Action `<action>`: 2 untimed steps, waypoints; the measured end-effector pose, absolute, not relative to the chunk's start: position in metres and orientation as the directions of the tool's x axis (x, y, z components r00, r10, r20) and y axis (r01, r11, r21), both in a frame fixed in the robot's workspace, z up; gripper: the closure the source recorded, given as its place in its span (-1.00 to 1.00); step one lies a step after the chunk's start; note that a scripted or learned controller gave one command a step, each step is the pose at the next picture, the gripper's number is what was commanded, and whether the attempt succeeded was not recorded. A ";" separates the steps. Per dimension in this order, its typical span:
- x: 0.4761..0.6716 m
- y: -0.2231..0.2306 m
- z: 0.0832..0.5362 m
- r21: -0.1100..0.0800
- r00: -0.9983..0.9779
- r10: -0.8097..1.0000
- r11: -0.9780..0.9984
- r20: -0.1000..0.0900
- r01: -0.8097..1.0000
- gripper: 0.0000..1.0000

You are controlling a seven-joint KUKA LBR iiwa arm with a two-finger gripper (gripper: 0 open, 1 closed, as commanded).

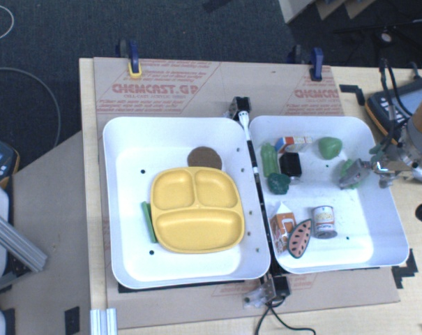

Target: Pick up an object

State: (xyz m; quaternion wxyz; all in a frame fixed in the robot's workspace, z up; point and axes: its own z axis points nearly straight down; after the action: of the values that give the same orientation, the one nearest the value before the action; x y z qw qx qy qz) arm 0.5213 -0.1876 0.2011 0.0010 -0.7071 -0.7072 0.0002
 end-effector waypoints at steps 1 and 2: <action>0.522 -0.188 0.212 0.001 -0.001 1.000 0.001 0.000 1.000 1.00; 0.506 -0.116 0.152 -0.007 -0.004 1.000 0.004 0.005 1.000 1.00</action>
State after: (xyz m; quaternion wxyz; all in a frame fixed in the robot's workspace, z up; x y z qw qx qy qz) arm 0.5057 -0.1162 0.1518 0.0042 -0.7056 -0.7086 0.0009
